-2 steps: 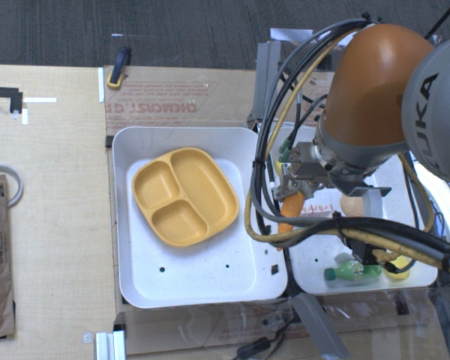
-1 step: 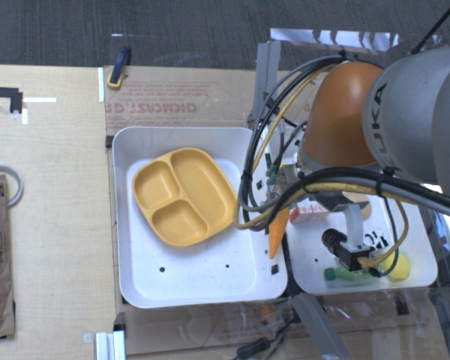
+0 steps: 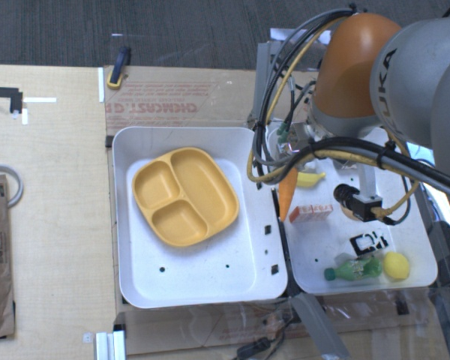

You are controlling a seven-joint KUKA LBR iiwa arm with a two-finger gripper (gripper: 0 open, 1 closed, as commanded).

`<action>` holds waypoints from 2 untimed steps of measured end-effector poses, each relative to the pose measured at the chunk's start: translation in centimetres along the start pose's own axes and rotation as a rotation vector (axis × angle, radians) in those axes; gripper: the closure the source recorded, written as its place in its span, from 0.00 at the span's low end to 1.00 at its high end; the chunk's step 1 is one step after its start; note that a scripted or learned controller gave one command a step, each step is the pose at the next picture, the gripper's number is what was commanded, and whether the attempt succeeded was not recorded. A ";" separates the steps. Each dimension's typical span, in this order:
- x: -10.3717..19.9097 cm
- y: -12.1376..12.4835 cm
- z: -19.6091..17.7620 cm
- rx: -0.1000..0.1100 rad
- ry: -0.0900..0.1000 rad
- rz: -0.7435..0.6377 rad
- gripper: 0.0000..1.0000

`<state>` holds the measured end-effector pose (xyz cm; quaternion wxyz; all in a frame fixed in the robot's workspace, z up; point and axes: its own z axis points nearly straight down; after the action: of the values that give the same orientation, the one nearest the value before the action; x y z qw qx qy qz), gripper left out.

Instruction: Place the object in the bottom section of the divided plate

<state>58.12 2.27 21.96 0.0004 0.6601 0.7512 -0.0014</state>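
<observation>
yellow three-section plastic plate (image 3: 185,196) sits unloaded in left white bin (image 3: 127,223), ready to receive; arm's gripper (image 3: 300,167) over right bin (image 3: 427,272) clutter at centre-right, grip state cannot be told.

Divided plate (image 3: 185,196) lies in left bin (image 3: 135,276). Right bin (image 3: 315,276) holds lemon (image 3: 396,265), bottle (image 3: 354,269) (touching), carton (image 3: 310,212).

You are looking at a pale wooden worktop (image 3: 52,171) carrying two white bins: the left bin (image 3: 127,276) and the right bin (image 3: 427,272) are sitting side by side, edges touching.
</observation>
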 end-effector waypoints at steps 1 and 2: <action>4.5 -3.8 -2.6 0.002 0.000 0.021 1.00; 4.4 -3.8 -3.4 0.005 -0.002 0.022 1.00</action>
<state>53.82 6.15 25.39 -0.0006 0.6682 0.7440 -0.0038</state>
